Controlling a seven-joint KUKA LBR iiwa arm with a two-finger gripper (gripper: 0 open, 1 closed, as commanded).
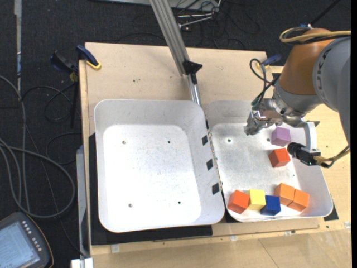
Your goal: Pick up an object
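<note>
Nearest the front edge of the right bin [312, 166] there's a little row of blocks: an orange block [239, 200] on the left, a yellow cube [257, 198] touching it, a blue cube [271, 205] next to that, then two more orange cubes [293, 196] packed together toward the front right corner. Going further back, a darker orange-red cube [279, 157] sits on its own near the right wall, roughly mid-bin. Just behind it, nearly touching, is a pale purple cube [280, 135].

The gripper [254, 126] hangs over the back part of the right bin, just to the left of the purple cube, tilted down toward the bin floor. Honestly can't tell if the tips are spread or closed from this angle, it's a dark blurry lump, and nothing visible is in it. The grey arm with the orange band [304, 66] comes in over the back right corner.

The left bin [106, 149] sits alongside, its right edge overlapping the right bin's left edge.
</note>
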